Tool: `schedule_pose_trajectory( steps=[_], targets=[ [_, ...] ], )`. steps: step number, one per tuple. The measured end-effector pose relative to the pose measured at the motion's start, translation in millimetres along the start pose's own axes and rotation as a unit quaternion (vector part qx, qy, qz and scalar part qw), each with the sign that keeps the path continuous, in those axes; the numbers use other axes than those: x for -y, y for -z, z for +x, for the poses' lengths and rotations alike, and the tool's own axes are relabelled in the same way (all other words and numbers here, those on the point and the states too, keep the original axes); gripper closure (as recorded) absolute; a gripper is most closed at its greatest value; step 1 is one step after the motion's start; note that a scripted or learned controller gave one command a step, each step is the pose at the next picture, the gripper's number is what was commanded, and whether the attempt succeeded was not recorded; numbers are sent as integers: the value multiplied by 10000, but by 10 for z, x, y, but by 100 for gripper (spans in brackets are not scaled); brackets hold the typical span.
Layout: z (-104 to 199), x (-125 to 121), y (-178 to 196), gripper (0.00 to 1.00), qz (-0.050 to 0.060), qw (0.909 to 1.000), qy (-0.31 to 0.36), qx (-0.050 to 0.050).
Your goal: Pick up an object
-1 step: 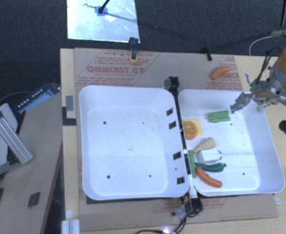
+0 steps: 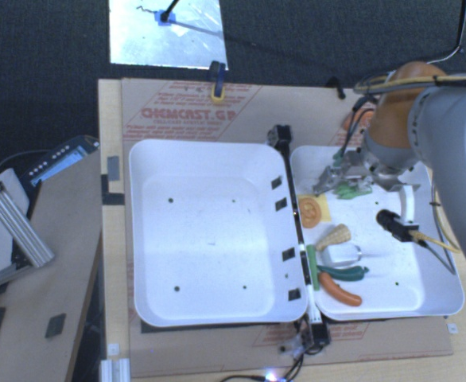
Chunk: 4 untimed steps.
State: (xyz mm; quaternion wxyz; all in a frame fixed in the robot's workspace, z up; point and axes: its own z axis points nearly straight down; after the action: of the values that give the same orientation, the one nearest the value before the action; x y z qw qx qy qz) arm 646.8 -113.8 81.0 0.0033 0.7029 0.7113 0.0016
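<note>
Grey arm [image 2: 448, 126] reaching in from right of frame, gripper [image 2: 340, 177] low in the right bin's [image 2: 432, 293] upper part, clenched on a green object [image 2: 352, 188], orange disc [image 2: 312, 210], corn-like cone [image 2: 335, 235], green tool [image 2: 343, 274] and sausage [image 2: 340, 293] toward lower centre, left bin [image 2: 209, 229] beside it

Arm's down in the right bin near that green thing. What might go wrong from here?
1. The gripper sits at the green object near the right bin's far wall, so a grasp may slip or scrape the wall; a hold isn't visible.
2. The orange sausage, green-handled tool and cone-shaped piece lie bunched near the divider, so a try there might nudge neighbours.
</note>
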Motion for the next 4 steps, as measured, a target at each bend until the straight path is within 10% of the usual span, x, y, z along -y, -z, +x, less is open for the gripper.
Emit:
schedule_pose_trajectory(
  steps=[1,2,4],
  targets=[
    [292,639,125,0,51,10000,-52,-20],
    [277,603,232,100,17,10000,-45,-9],
    [679,213,3360,100,-73,10000,-12,-8]
  ],
)
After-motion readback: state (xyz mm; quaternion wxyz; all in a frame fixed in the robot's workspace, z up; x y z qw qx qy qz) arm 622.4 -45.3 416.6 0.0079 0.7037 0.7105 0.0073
